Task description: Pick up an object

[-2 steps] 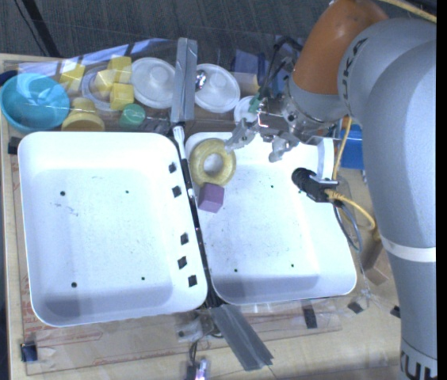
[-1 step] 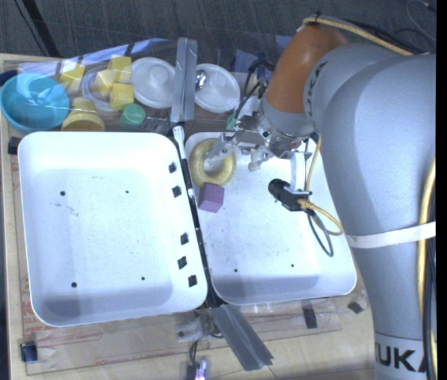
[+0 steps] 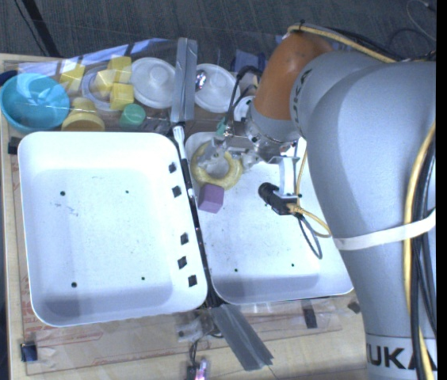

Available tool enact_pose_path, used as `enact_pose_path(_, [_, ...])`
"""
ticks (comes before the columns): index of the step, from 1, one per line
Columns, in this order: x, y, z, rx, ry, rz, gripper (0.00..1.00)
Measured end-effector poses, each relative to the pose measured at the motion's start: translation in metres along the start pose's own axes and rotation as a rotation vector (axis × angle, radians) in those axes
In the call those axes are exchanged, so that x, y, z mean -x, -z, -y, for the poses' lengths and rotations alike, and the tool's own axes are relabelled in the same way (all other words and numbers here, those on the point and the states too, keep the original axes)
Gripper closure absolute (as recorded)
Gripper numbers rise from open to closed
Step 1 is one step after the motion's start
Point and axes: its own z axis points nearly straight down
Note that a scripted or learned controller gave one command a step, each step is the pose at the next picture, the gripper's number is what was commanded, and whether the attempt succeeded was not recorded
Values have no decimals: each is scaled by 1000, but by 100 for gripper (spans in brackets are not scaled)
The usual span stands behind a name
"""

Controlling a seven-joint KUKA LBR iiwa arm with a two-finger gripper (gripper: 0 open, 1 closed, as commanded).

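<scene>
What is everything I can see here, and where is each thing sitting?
white bins: two, white, side by side on the bench.
yellow ring: one, pale yellow, far left corner of the right bin, under the claw.
purple block: one, purple, right bin, just near of the ring.
blue bowl: one, light blue, behind the left bin, far left.
yellow cups: several, yellow, behind the left bin.
white lids: two, white, behind the bins.
green cap: one, green, behind the left bin.
arm: one, grey with an orange band, reaching in from the right.
claw: one, metallic, over the ring.
</scene>
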Motion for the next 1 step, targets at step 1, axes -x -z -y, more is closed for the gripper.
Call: enact_pose_path(1, [40,-21,4,-4,45,-11,0])
